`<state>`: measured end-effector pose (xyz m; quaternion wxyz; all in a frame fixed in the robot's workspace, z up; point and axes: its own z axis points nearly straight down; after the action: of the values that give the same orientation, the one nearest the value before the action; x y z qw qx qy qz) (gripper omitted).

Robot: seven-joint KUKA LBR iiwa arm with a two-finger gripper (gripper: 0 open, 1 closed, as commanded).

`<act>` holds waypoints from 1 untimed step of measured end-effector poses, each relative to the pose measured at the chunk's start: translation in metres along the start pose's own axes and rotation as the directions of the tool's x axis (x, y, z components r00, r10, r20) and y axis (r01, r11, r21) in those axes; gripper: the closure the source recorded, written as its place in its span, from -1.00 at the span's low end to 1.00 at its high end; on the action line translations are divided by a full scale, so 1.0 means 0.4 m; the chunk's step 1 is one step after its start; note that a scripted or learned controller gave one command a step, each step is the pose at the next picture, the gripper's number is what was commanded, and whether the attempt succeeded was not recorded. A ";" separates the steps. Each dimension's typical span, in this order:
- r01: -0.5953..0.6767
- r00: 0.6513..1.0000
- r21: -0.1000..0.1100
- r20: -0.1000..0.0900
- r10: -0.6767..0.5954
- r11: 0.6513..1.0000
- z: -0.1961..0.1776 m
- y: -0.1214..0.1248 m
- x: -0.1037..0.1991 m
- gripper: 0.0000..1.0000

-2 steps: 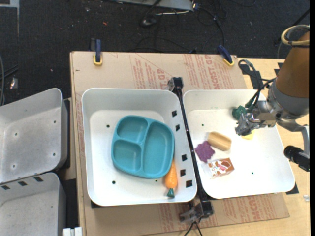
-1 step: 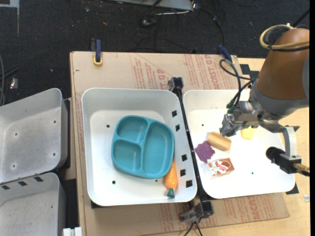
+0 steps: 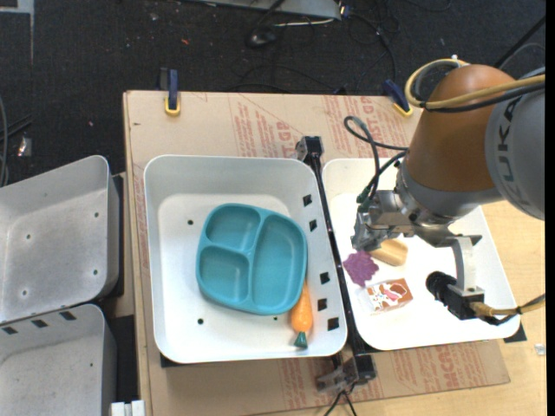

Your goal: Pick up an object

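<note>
Hovering gripper [image 3: 371,237] — grip state unclear — just above purple object [image 3: 360,267], yellow block [image 3: 391,252] beside.

There are two white bins: the left bin [image 3: 165,258] and the right bin [image 3: 494,267]. In the left one I count one teal plate [image 3: 251,258] and one carrot [image 3: 302,315]. In the right one I count one purple piece [image 3: 360,267], one yellow block [image 3: 392,251] and one small packet [image 3: 389,295].

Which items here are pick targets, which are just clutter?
Job, right bin: claw, purple toy, yellow block, small card.
Lying about: teal plate and carrot in left bin, clamps.
</note>
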<state>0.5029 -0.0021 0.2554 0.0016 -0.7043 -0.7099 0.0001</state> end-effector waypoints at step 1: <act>-0.001 1.000 0.001 0.000 0.001 1.000 0.042 -0.005 0.127 1.00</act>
<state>0.5006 0.0488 0.2386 0.0017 -0.7045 -0.7097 0.0005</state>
